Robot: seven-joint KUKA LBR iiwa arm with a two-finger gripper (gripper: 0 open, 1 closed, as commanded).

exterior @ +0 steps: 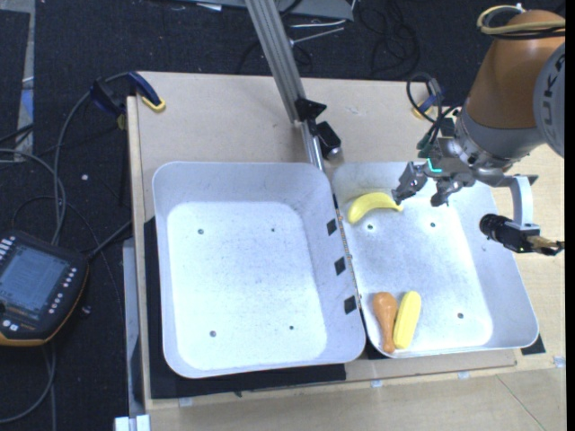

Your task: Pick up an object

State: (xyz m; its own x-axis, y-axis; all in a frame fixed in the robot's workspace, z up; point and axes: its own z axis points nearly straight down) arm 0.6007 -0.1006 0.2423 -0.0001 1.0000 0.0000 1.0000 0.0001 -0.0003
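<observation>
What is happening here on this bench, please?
A grey and orange robot arm reaches in from the right over the right bin. Its claw hangs beside a yellow banana at the far end of that bin, with nothing seen between its fingers. An orange carrot and a second yellow piece, perhaps corn, lie together at the near edge. The left bin sits beside it.

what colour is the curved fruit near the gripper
Yellow: the curved plastic banana, clearest in the camera view.

Tan bench, dark floor, loose cables, teach pendant
</observation>
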